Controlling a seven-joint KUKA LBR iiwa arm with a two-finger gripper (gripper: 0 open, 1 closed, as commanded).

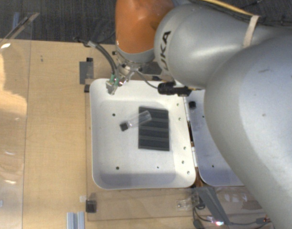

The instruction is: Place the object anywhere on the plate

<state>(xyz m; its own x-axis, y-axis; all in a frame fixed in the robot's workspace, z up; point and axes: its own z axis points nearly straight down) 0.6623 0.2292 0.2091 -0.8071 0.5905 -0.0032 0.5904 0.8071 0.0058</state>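
1. Bins sit side by side on the wooden counter [45, 128]; the left bin [105, 166] is in plain sight, while the right bin [210, 142] lies mostly under the arm.
2. A dark ribbed plate [154, 130] rests flat in the left bin, toward its right half.
3. A small clear tube with a dark cap [134, 120] lies tilted, its capped end on the white bin floor just left of the plate and its other end touching or overlapping the plate's upper left corner.
4. The grey arm [241, 80] comes in from the right, its orange band [136, 18] over the bin's far edge.
5. The tool [118, 78] hangs at the bin's upper left corner, well apart from the tube; I cannot tell whether it is spread or pressed together.
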